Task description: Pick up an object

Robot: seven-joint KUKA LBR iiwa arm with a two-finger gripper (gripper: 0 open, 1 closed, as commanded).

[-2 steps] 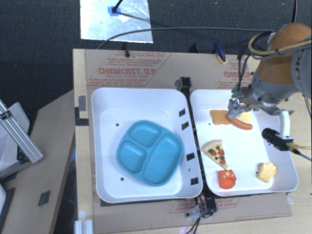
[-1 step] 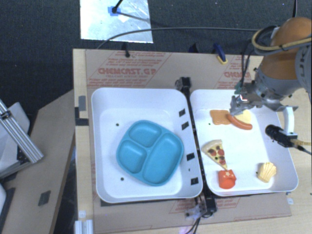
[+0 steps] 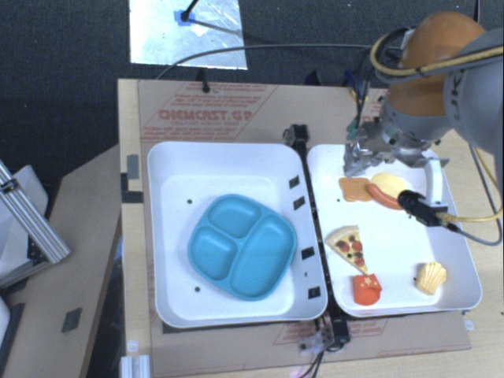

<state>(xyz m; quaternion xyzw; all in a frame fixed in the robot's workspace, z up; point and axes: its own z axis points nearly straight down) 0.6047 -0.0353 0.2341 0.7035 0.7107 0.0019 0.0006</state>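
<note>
Red block (image 3: 366, 288) sits far from the jaws (image 3: 356, 166) (grip state unclear), which hover above orange piece (image 3: 355, 188): centre, then descend.

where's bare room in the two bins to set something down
Left bin: bare strips around the blue divided plate. Right bin: bare middle between pizza slice and shell-shaped piece. Crowded at its far end, under the gripper.

Grey arm (image 3: 465, 77) from right, pincer (image 3: 361, 162) pointed down.

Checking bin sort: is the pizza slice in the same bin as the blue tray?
No, the pizza slice lies in the right bin; the blue tray is in the left bin.
</note>
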